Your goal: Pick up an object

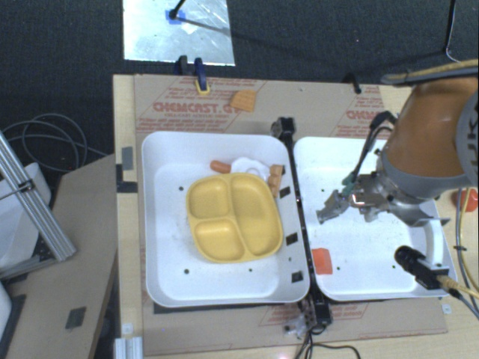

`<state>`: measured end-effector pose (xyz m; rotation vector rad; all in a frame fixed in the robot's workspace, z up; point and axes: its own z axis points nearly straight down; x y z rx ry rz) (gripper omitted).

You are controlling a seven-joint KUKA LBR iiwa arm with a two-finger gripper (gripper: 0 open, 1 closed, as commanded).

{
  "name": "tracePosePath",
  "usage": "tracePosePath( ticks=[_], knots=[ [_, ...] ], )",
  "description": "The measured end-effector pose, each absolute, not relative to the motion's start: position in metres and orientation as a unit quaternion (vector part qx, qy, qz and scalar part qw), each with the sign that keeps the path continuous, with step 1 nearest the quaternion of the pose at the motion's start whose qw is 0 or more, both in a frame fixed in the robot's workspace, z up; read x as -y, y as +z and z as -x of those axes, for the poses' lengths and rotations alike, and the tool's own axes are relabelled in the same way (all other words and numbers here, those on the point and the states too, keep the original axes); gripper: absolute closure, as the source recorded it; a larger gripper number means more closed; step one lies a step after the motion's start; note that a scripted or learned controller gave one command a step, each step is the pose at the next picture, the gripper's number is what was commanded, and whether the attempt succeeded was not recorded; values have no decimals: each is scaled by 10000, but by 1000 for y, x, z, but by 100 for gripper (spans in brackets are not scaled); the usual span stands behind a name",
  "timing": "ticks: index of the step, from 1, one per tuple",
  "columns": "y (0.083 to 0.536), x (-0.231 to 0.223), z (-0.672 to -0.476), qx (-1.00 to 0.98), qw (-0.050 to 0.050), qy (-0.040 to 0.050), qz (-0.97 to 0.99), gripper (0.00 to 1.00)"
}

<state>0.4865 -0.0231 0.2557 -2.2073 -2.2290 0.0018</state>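
Left bin [153,223]: holds a yellow tray [233,219] with three compartments, lying flat near the bin's middle. Along the tray's far edge lie three small items: an orange sausage-shaped piece [220,167], a white item [247,166] just beside it whose form cannot be made out, and a tan cork-like piece [275,178] close to the bin's right wall.

Right bin [374,275]: holds an orange block [321,260], the nearest loose thing to the tool, lying on the bin floor by the left wall towards the near edge. The gripper [326,213] sits over the left half of this bin, beyond the block and apart from it. Whether the tool is open or closed cannot be told from here. The arm [430,137] enters from the right above the bin.

Surface: both bins rest on a brown cardboard sheet [314,103] laid on the bench. A flat tan piece [243,100] lies on the cardboard beyond the left bin. A blue and yellow clamp [200,77] grips the sheet's far edge.

Room: dark carpet [60,43] lies beyond the bench, with a shiny foil sheet [187,28] on it. Loose cables [45,144] and an aluminium rail [34,208] are at the left.

Writing: "CHEMCAST" in red print on the cardboard; the smaller print is unreadable.
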Motion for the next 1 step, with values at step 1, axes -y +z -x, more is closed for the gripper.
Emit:
tracePosePath(
  ticks=[1],
  knots=[
    [331, 88, -487, 7056, -49, -22, 7086, 0]
  ],
)
